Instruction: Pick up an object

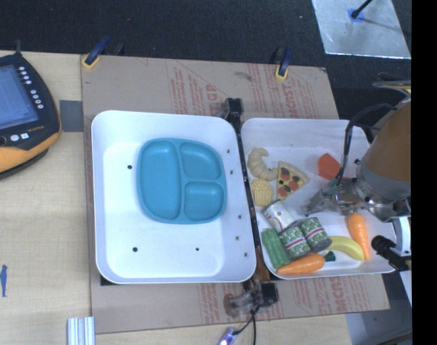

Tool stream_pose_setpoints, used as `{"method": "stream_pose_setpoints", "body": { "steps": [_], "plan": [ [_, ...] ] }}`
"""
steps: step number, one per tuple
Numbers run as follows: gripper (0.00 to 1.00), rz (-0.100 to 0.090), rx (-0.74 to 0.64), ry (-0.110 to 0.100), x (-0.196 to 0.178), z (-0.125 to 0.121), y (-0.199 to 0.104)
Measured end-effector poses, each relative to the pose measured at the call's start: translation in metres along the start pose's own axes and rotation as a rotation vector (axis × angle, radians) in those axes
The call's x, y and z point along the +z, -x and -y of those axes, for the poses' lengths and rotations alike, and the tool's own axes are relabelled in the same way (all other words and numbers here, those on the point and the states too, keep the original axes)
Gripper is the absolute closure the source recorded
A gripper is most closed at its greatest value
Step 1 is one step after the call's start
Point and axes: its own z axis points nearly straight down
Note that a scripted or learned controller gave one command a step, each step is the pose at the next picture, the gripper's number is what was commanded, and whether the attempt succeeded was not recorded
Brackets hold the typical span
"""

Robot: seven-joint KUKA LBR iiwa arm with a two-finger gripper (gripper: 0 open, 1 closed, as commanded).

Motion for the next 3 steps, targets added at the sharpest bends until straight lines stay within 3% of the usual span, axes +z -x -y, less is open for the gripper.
{"method": "stream_pose_setpoints", "body": {
  "steps": [2,3],
  "plan": [
    [0.0,0.0,0.001,0.003,-0.001,-0.109,-0.059],
    [1.0,0.0,-0.002,0.001,-0.011,-0.109,-0.058]
  ]
}}
